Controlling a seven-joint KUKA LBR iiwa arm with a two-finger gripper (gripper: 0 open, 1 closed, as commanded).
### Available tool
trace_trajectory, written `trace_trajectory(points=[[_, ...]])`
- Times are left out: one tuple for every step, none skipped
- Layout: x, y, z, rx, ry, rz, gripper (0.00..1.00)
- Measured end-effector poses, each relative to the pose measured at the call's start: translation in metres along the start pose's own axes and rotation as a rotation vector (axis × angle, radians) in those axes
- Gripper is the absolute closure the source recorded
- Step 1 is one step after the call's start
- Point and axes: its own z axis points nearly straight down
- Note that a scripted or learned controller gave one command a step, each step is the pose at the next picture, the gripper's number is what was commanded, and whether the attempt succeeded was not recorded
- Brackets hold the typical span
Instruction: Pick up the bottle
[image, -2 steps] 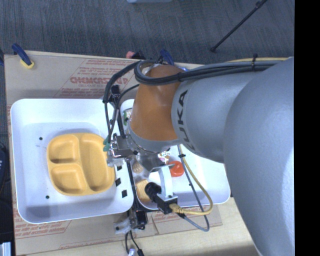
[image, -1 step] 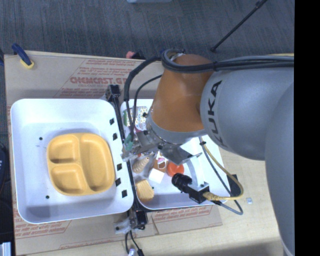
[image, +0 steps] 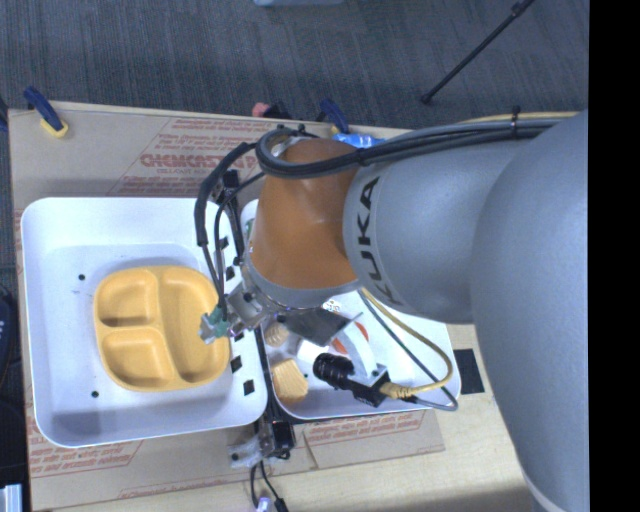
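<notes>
My arm (image: 420, 230) reaches in from the right and covers most of the right bin (image: 420, 400). Its orange wrist band (image: 300, 220) hangs over that bin's left side. The gripper (image: 285, 325) points down below the band, close to the wall between the two bins, and the wrist hides much of it. Beside it in the right bin lie a tan item (image: 290, 380) and something red and white (image: 345, 345). I cannot tell which of these, if any, is the bottle. A small teal piece (image: 213, 323) shows at the gripper's left edge.
The left bin (image: 50, 300) holds a yellow divided tray (image: 155, 325), close to the shared wall. Black cables (image: 215, 220) loop from the wrist over that wall. A black connector with a yellow cable (image: 345, 375) hangs over the right bin. Blue clamps (image: 45, 110) grip the bench's far edge.
</notes>
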Motion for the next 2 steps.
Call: trace_trajectory(points=[[-0.050,-0.028,-0.054,-0.004,-0.002,0.004,1.00],[-0.010,-0.006,0.036,0.000,0.000,0.070,1.00]])
